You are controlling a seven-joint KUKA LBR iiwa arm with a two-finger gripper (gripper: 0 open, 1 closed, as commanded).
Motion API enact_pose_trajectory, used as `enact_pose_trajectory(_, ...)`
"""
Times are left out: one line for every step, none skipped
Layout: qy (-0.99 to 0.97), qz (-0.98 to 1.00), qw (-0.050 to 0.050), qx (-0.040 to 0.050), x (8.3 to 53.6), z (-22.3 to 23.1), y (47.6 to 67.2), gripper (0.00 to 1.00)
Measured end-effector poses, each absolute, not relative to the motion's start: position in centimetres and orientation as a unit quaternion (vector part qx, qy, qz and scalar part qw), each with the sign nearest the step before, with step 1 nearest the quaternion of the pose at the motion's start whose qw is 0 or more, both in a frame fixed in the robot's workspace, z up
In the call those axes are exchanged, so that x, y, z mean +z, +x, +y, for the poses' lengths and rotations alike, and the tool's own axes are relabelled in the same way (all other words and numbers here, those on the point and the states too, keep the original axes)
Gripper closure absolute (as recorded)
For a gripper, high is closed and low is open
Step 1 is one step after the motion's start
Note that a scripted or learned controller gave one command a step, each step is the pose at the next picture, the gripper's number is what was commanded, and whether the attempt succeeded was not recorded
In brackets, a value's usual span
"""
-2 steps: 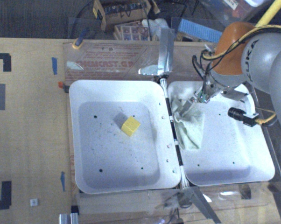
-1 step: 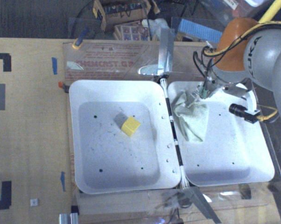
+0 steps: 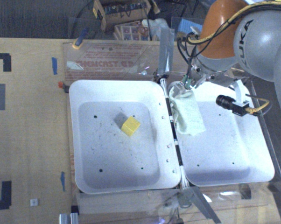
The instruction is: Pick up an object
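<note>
Bench top [image 3: 28, 125] of pale wood, marked with black corner brackets and short strips of blue tape, carries two shallow white bins side by side. Beyond the bench's far edge, dark carpet holds a cardboard box [image 3: 122, 6] with cables and small printed cartons beside it. A clear plastic sheet [image 3: 112, 64] with faint red lettering lies flat on the bench just behind the left bin.

Arm [image 3: 257, 36], grey with an orange band above the wrist, reaches in over the far side of the right bin [image 3: 234, 162]. A black cylindrical fitting [image 3: 231, 104] with a yellow cable juts from it above that bin's floor.

Left bin [image 3: 84, 171] has a scuffed, speckled floor. A yellow block [image 3: 130, 126] rests near the middle of that floor, tilted corner-on, with a grey shadow touching its far side.

Gripper [image 3: 189, 84] points down at the far left corner of the right bin, close to the divide between the two bins. A white cloth [image 3: 188, 115] hangs from it, its upper end gathered between the fingertips and its lower part draped down onto the bin floor near the left wall. The fingers are closed on the cloth's top edge. The yellow block lies well apart from the gripper, across the divide.
</note>
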State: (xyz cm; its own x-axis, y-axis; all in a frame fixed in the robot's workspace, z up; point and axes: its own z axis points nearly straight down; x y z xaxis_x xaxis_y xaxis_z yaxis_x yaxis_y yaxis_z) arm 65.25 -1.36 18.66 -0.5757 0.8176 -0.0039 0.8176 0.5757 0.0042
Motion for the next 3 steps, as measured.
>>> enact_pose_trajectory(0.366, 0.931, 0.001, -0.0003, 18.6, 4.6, 64.2, 1.0)
enact_pose_trajectory(0.314, 0.949, 0.003, 0.0018, 20.2, 11.4, 64.0, 1.0)
enact_pose_trajectory(0.227, 0.974, 0.004, 0.002, 23.0, 16.2, 65.3, 1.0)
